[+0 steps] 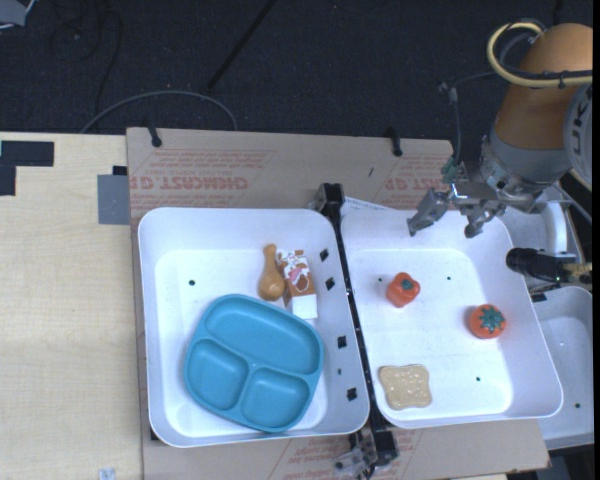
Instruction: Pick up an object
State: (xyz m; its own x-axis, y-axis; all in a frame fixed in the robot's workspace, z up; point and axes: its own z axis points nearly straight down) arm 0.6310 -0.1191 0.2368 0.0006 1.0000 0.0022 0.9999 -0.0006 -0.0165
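Note:
My gripper (446, 221) hangs over the far edge of the right bin (525, 368), its two fingers spread open with nothing between them. Below it in the right bin lie a small orange-red toy with a green top (403, 289), a round orange-red tomato-like toy (487, 321) near the right wall, and a tan slice of toast (406, 386) at the front. The nearest toy sits a little in front and to the left of the fingers.
The left bin (165, 268) holds a blue divided plate (253, 361), a tan drumstick-like toy (271, 273) and a small red-and-white item (298, 271). A black divider (342, 288) runs between the bins. A black fixture (540, 262) juts over the right bin's right rim.

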